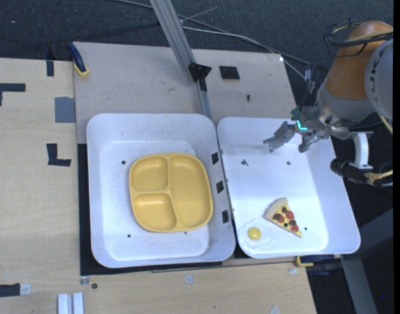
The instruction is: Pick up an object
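Bench: 2 bins (99, 175), 1 plate (170, 191), 1 pizza slice (285, 216), gripper (291, 140) spread.

The shallow white plastic bin on the left (102, 175) carries a mustard-yellow three-compartment plastic tray (169, 191). The matching white bin on the right (331, 195) shows a toy pizza slice (285, 217) — tan crust, yellow top, red dots — and a small white toy fried egg with a yellow yolk (254, 234). The grey metal two-finger gripper (291, 140) bears a small teal light; the arm's band above it (353, 64) is orange. The pale beige bench top (141, 77) has dark patches of tape.
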Robot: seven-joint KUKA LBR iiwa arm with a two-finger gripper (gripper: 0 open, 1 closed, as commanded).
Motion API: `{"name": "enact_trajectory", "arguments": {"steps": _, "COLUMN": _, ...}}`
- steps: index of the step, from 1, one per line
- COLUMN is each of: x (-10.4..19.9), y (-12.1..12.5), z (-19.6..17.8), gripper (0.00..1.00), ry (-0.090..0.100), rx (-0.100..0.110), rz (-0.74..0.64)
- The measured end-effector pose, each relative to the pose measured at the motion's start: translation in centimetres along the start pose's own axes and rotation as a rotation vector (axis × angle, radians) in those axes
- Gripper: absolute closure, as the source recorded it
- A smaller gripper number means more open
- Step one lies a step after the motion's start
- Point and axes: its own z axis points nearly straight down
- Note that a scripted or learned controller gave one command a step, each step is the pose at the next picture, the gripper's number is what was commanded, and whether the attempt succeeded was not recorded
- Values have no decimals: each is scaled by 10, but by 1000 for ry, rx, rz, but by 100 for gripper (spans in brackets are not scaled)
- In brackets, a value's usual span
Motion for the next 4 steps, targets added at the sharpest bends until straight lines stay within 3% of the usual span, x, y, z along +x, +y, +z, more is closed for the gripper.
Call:
{"name": "enact_trajectory", "arguments": {"steps": 1, "x": 0, "y": 1, "z": -1, "gripper": 0, "ry": -1, "rx": -3, "rz": 0}}
{"name": "enact_trajectory", "arguments": {"steps": 3, "x": 8, "y": 0, "z": 88, "gripper": 0, "ry": -1, "rx": 0, "rz": -1}}
{"name": "enact_trajectory", "arguments": {"steps": 4, "x": 8, "y": 1, "z": 111, "gripper": 0, "ry": -3, "rx": -5, "rz": -1}}
